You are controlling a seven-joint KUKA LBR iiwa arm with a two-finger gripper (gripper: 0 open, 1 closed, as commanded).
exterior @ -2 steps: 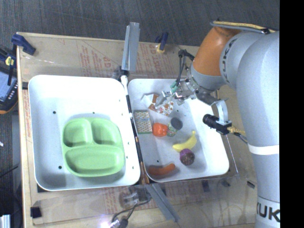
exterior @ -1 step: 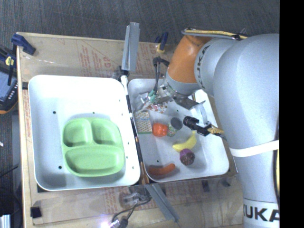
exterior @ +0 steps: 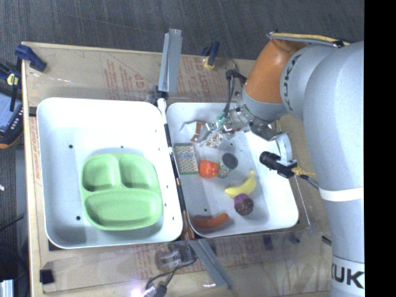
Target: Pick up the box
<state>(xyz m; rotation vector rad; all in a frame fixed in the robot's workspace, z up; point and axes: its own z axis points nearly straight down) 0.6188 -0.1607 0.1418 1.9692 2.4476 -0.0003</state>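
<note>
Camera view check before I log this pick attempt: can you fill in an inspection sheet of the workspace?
Surface: wooden bench bearing two white bins, left bin and right bin, side by side.
Job's things: box lies flat at the right bin's left wall, apart from the gripper.
Clutter: green tray in the left bin; in the right bin a banana, sausage, dark round fruit, orange item, grey disc.
Grippers: gripper low over the right bin's far end; finger state unclear.
Cables: thin black cable at the wrist.
Surroundings: blue clamps, dark carpet.
</note>
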